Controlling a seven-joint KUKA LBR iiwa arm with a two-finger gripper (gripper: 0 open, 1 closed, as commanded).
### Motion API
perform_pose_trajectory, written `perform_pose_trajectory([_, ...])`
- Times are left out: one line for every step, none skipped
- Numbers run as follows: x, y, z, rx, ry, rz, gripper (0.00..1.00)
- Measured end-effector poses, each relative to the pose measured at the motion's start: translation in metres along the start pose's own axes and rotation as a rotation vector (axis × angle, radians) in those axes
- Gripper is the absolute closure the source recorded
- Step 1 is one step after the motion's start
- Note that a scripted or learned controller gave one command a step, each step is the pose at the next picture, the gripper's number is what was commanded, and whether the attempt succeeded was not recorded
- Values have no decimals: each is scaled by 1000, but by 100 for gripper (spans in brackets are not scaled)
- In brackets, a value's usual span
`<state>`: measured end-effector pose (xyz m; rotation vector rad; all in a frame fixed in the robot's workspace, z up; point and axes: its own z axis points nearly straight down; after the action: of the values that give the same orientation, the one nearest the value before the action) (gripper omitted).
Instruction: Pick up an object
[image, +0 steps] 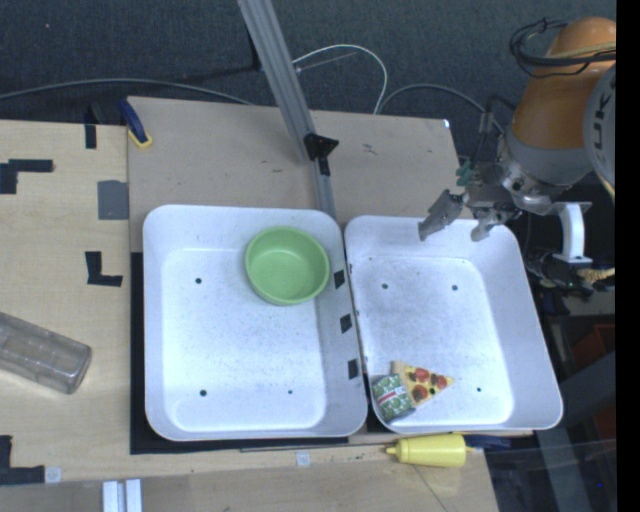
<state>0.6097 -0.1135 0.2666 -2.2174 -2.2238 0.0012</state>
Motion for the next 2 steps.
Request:
perform_pose_trajectory([0,0,0,0,0,0,0])
perform_pose_trajectory([5,-2,45,4,-1,1,0])
